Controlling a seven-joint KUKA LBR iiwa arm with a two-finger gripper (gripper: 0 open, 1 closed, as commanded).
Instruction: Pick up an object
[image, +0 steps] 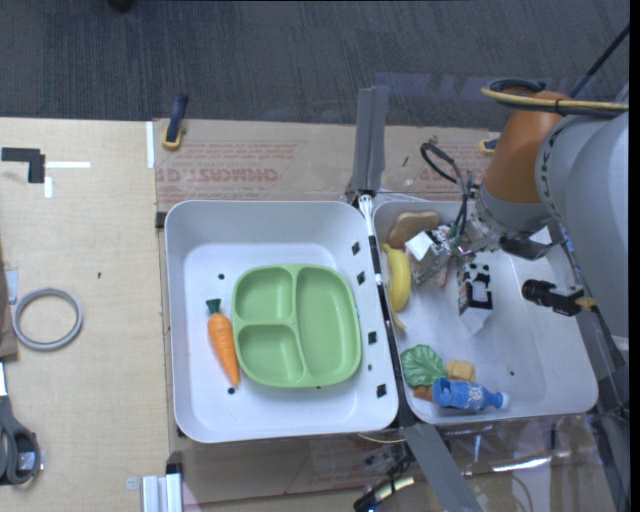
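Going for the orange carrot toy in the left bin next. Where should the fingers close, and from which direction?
Grip the orange carrot toy across its thick upper body, just below the green top, coming straight down. It lies flat, roughly along the left edge of the green divided plate. The tip sits close to the plate, so the wider end probably gives the fingers more room. The gripper is over the right white bin.
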